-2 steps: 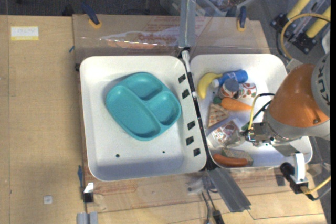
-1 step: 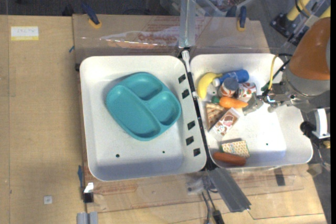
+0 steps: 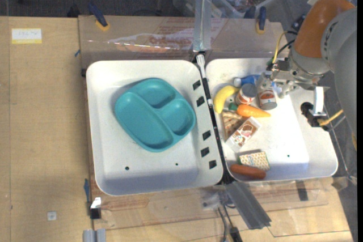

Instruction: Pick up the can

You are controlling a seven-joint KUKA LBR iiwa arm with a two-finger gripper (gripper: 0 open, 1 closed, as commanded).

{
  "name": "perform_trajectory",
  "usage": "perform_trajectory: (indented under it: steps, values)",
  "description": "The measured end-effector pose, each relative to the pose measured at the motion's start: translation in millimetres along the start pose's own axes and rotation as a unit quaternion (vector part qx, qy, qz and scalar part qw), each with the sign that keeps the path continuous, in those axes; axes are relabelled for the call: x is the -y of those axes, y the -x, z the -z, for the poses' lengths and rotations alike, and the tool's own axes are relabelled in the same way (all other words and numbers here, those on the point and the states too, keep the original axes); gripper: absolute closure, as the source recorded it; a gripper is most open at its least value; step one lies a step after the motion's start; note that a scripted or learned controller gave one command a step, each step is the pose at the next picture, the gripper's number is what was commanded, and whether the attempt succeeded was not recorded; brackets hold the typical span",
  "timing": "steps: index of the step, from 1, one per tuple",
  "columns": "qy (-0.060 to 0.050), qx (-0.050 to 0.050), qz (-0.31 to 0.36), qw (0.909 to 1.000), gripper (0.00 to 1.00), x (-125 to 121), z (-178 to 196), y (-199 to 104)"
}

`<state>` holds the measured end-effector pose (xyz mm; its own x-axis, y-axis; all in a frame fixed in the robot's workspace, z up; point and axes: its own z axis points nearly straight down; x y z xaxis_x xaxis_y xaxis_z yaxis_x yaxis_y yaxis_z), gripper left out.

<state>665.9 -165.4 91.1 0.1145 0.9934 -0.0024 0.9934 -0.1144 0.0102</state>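
Two small cans stand close together in the right bin (image 3: 295, 139). One has a pale lid and a red label (image 3: 248, 92), beside the banana. The other, dark red with a silvery rim (image 3: 267, 100), sits directly under my gripper (image 3: 271, 86). The gripper hangs from the orange-banded wrist, which reaches in from the right, and it comes down onto the top of this can. The gripper body hides the contact, so I cannot tell whether the can is held or still rests on the bin floor.
Around the cans lie a banana (image 3: 224, 97), a carrot (image 3: 253, 111), a blue item (image 3: 253, 81), a printed carton (image 3: 244, 132), a patterned block (image 3: 255, 160) and a red sausage (image 3: 248, 172). The left bin (image 3: 102, 167) holds a teal divided plate (image 3: 154, 113).
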Motion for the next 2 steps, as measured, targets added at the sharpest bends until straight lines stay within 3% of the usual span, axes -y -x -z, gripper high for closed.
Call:
perform_trajectory:
  steps: [1, 2]
  values:
    - [0.002, 0.001, 0.003, 1.0, 1.0, -1.8, 12.6, -2.4]
    - [-0.004, -0.001, -0.015, 0.9999, 1.0, 2.3, 107.2, -45.9]
